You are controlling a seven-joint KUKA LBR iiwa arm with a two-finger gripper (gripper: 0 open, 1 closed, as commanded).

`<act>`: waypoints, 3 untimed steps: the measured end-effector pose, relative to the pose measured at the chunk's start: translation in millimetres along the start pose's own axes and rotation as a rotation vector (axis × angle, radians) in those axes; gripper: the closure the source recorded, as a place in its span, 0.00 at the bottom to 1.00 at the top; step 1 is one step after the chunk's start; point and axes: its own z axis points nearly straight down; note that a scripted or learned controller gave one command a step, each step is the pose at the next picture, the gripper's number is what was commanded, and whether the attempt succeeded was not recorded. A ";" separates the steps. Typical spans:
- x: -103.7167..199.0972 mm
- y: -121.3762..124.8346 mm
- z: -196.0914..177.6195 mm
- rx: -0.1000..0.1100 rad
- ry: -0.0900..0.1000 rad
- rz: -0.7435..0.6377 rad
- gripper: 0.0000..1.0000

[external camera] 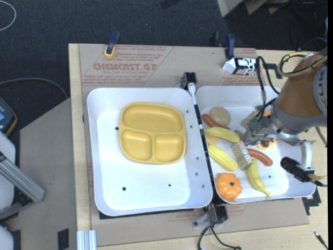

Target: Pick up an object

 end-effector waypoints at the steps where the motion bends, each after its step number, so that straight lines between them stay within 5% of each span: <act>1: 8.3 3.4 -47.2 0.001 -0.001 -0.003 1.00; 3: 14.8 7.3 -119.6 0.002 -0.001 -0.002 1.00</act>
